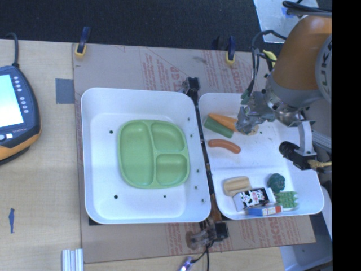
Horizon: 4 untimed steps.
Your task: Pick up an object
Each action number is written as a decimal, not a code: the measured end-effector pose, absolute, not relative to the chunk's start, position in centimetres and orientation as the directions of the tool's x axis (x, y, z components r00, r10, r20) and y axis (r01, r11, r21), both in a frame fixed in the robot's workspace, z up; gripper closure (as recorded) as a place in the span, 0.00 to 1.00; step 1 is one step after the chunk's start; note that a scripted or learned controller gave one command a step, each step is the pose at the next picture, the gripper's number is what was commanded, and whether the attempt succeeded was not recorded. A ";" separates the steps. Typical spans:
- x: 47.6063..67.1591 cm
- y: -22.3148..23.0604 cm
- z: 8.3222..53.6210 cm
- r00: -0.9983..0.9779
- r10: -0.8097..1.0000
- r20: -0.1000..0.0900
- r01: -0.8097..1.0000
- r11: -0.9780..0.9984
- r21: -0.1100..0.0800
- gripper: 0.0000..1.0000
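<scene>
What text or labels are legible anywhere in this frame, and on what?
None reads clearly.
Brown cardboard sheet under the bins: faint red printed lines, too blurred to read.
Arm's grey housing: dark letters cut by the frame edge, not readable.
Handheld pendant at left: lit screen and buttons, nothing legible.
Black-and-white carton in the right bin: cow-patch pattern, any print too small.
Blue-and-red packet beside it: unreadable.

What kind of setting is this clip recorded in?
Probably a robotics lab bench: cardboard sheet clamped to the table, a teach pendant at the left, and two white bins, one with toy food like a hot dog.
</scene>
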<state>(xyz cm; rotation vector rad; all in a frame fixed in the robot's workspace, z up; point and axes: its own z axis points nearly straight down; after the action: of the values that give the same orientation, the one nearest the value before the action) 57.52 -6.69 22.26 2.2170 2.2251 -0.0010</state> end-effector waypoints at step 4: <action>58.4 -9.1 19.2 -0.005 1.000 -0.001 1.000 0.005 -0.007 1.00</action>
<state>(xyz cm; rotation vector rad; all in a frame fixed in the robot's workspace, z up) 58.38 -9.14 19.17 2.2193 2.2296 -0.0089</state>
